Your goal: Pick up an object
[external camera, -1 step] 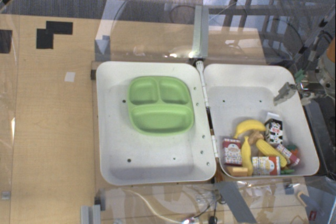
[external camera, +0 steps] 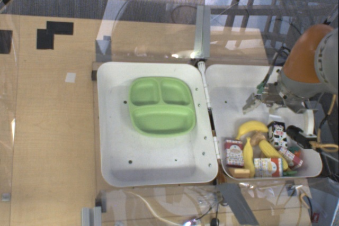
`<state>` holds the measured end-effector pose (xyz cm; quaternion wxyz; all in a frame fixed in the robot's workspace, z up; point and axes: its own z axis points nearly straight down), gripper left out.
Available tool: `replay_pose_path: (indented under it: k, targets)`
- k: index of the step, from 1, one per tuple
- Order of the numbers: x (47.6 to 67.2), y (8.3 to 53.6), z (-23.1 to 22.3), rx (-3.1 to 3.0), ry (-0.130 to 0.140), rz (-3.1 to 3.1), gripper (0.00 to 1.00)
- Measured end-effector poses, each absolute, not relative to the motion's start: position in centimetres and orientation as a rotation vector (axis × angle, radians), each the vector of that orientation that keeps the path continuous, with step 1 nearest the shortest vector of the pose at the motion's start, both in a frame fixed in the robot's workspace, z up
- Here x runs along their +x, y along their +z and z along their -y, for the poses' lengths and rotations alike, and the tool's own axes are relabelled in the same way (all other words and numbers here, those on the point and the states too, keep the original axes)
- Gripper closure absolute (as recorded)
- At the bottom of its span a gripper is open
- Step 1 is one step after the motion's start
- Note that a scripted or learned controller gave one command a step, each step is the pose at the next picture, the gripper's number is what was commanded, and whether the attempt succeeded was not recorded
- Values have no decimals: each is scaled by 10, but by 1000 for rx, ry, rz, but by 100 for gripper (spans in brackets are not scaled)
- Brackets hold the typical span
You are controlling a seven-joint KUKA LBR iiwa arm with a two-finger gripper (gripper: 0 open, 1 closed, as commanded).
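**Gripper hanging over the right bin, nothing between its fingers**

Starting at the left of my view, I see the wooden bench [external camera: 47,129] with a few black squares [external camera: 53,34] marked on it near the far edge. Next comes the left bin [external camera: 114,161], and in it lies a green tray [external camera: 161,106] with three compartments, flat, a little toward the far side. I see nothing in any of its compartments.

Past the divider is the right bin [external camera: 228,92]. Its far half is bare white. The objects are all crowded into its near right corner: a small red box [external camera: 233,153] nearest the divider, bananas [external camera: 254,137] curving above and beside it, a red and white can [external camera: 268,166] lying on its side at the near rim, a black and white patterned carton [external camera: 277,134] just right of the bananas, and a red bottle-like item [external camera: 293,157] tilted at the far right of the pile. They touch and overlap one another.

The gripper [external camera: 257,97] sits above the bare part of that bin, just beyond the bananas, pointing left and down. Its fingers look spread apart, with only white bin floor showing between them. Behind it, the grey wrist and orange band [external camera: 310,55] reach in from the right.
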<state>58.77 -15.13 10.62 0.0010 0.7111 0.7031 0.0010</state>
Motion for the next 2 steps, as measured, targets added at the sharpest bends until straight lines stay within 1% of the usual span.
replay_pose_path:
  k: [1, 2]
  targets:
    - [626, 89, 164, 2116, 10, -2309, 0]
    - [594, 141, 146, 1951, 6, -2455, 0]
